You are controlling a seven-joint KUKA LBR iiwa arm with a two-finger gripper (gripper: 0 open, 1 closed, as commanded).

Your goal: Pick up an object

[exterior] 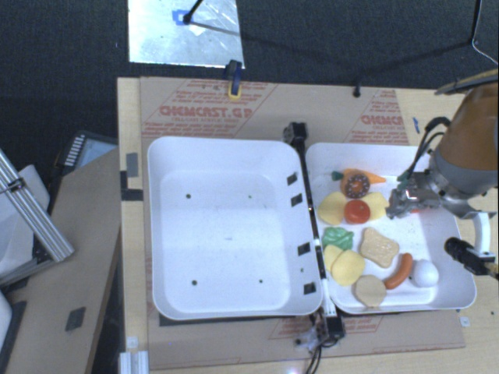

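Two shallow white bins sit side by side on a bench covered with printed cardboard [207, 109]. At far left, off the bench, a metal frame piece [31, 216] slants across a grey surface. Above the bench, a shiny metal sheet [185, 20] lies on dark carpet, and a yellow-and-blue clamp [234, 80] grips the cardboard's upper edge.

Left bin [226, 228]: bare white floor with a few small dark dots. Black clips [299, 201] run along the seam between the bins.

Right bin [460, 287]: a cluster of toy food fills its left and middle part. A sprinkled donut [357, 184] lies on an orange carrot [373, 178], whose long axis runs left to right with the tip pointing right. Below them a red tomato [358, 211] touches pale yellow pieces [334, 207]. Lower down are a green piece [337, 236], a slice of toast [379, 248], a yellow round [348, 266], a tan round [369, 291], a sausage [399, 271] slanting from lower left to upper right, and a white egg [425, 273] just beside it.

From the right edge the arm [475, 142] reaches in, its orange band above a grey wrist. The gripper [402, 201] hangs low over the bin's upper middle, just right of the tomato and yellow pieces, pointing left. Whether it is wide or narrow cannot be told, and nothing is visibly held.
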